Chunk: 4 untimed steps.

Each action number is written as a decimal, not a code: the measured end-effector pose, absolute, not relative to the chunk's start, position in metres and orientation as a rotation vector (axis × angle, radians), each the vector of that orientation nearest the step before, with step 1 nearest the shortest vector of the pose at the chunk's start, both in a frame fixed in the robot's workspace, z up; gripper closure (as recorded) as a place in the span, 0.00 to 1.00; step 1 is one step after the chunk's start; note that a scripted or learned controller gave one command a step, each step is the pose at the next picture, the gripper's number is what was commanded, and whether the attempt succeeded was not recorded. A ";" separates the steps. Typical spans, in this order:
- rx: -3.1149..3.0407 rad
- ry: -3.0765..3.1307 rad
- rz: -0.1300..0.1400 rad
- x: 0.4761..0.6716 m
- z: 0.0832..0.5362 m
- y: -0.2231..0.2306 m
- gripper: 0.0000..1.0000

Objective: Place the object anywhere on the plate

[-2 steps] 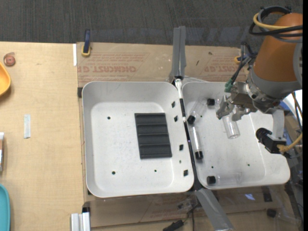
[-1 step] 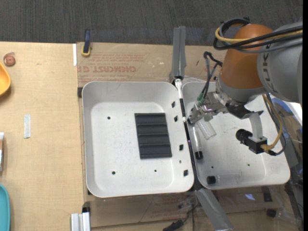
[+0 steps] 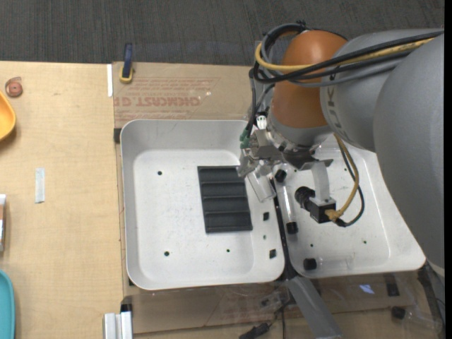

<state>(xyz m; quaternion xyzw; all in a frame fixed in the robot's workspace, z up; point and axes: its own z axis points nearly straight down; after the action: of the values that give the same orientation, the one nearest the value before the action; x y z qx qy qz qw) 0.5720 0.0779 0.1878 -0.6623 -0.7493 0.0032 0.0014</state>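
The big grey arm (image 3: 395, 119) with its orange band (image 3: 305, 69) covers much of the right bin (image 3: 367, 249), so I cannot see most of that bin's floor. The gripper (image 3: 260, 179) hangs low at the wall where the two bins meet, just beside the right side of the black block (image 3: 226, 198). It is a jumble of shiny metal bits from where I stand, and I cannot tell if it is spread apart or pressed together, or if it has hold of anything. The black block is the only big thing in the left bin (image 3: 141, 210). It lies flat near the middle, a bit to the right, and has ridges across it (like three steps). In the right bin I can make out two little dark bits (image 3: 308, 263) on the white floor near the front. A yellow cable (image 3: 353, 189) loops off the arm above that bin. At the far left edge an orange thing (image 3: 4, 122) and a blue-green thing (image 3: 4, 306) are cut off, so I cannot say what they are. A small clear strip (image 3: 39, 186) lies on the wooden bench (image 3: 63, 246).
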 end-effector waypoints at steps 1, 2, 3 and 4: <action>-1.773 -2.589 0.010 0.526 0.213 0.129 1.00; -0.982 -2.984 0.004 0.616 0.280 0.128 1.00; -0.065 -3.139 0.001 0.607 0.273 0.180 1.00; 0.479 -3.103 -0.001 0.592 0.255 0.228 1.00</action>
<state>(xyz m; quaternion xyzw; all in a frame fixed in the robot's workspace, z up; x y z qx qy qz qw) 0.5916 0.2279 0.2555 0.1525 -0.9883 -0.0004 0.0010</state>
